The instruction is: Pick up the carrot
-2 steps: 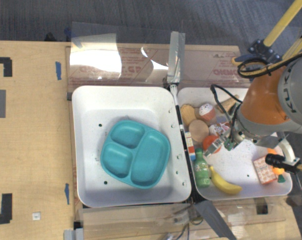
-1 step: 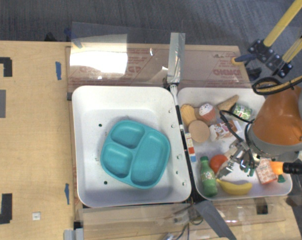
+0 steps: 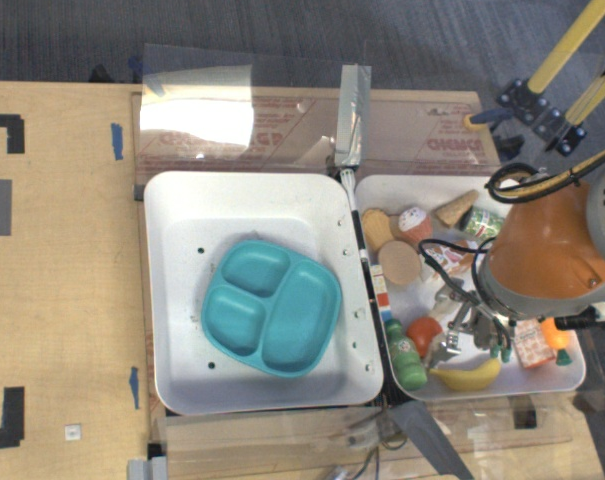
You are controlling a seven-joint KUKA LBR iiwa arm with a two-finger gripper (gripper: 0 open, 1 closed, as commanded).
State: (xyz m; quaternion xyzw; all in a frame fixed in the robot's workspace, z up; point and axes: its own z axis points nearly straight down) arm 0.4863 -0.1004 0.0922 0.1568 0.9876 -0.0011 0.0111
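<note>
The carrot (image 3: 559, 335) shows as a small orange piece at the right end of the right bin (image 3: 572, 376), partly hidden under the arm's orange band. My gripper (image 3: 472, 345) hangs low in that bin, well to the left of the carrot. It is open, just above a yellow banana (image 3: 469, 373), with nothing between its fingers. A red tomato (image 3: 423, 332) lies just left of the gripper.
The right bin is crowded: a green vegetable (image 3: 406, 364), a tan round disc (image 3: 399, 264), a bread-like piece (image 3: 376, 228), a small printed box (image 3: 531, 347) and packets at the back. The left bin (image 3: 172, 268) holds a teal divided plate (image 3: 272, 308).
</note>
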